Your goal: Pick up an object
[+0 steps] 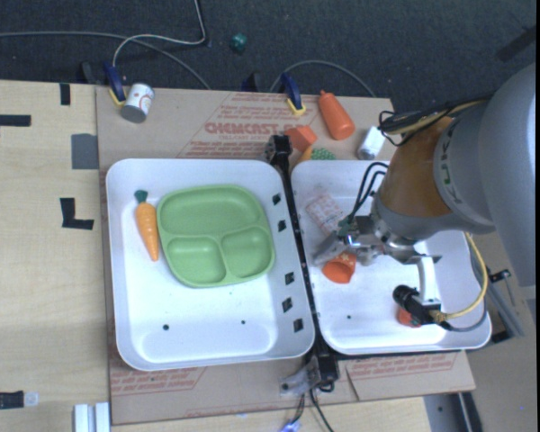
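Observation:
My gripper (344, 246) hangs low over the left part of the right bin (378, 336), just above a small orange-red object (340, 271) lying on the bin floor. The object's top edge sits right under the gripper's tip, and I cannot see whether it is touched. A clear crinkled packet (322, 210) lies just behind the gripper. Another small orange piece (407, 316) sits near the bin's front right, partly behind a black fitting on the arm. The arm's grey body and orange band hide the bin's right side.
The left bin (126, 322) holds a green divided plate (218, 235) and a toy carrot (147, 228). Behind the bins on the cardboard lie an orange bottle (336, 115), an orange block (302, 138), a white can (137, 102) and blue clamps.

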